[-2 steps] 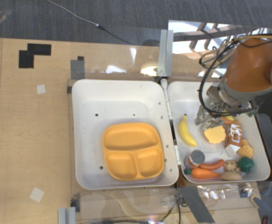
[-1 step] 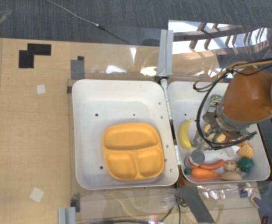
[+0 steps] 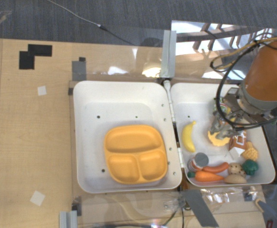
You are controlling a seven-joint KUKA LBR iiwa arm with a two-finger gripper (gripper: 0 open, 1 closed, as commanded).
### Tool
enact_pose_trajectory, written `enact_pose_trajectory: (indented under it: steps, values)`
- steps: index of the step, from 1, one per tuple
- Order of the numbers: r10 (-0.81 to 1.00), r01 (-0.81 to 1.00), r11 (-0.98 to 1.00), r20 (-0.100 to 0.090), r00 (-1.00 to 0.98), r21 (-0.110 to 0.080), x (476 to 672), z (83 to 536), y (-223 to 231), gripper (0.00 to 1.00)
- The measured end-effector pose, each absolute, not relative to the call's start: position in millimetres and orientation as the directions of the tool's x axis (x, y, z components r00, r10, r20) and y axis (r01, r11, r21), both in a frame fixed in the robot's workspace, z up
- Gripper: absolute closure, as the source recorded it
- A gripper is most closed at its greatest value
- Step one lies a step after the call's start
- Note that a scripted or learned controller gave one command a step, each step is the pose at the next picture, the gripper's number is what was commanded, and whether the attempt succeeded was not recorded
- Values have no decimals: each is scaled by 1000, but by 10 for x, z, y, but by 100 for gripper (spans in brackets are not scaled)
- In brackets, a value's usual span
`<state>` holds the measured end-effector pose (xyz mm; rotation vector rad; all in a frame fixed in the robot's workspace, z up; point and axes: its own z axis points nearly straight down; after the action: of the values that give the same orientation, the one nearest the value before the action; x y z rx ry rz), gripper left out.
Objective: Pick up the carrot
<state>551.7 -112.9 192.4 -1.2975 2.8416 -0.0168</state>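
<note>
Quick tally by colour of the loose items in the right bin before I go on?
Right bin, as far as the view tells:
Yellow: 3 - banana, flat piece under the hand, corn-like piece
Orange: 1 - carrot
Red: 1 - sausage-like piece
Green: 1 - broccoli-like piece
Grey: 1 - round piece
Tan: 1 - lumpy piece
Total: 8
The crowded corner may hide more.

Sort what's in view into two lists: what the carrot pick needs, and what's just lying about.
Needed for the job:
carrot, at the right bin's near edge
gripper, low over that bin near a yellow food piece

Just lying about:
banana
red sausage
broccoli
corn
yellow divided plate in the left bin
</note>
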Motion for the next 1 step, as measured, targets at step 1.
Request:
enact_pose_trajectory:
  steps: [1]
  values:
    - [-818, -818, 575, -8, -575, -14, 5136, 910, -1186, 100]
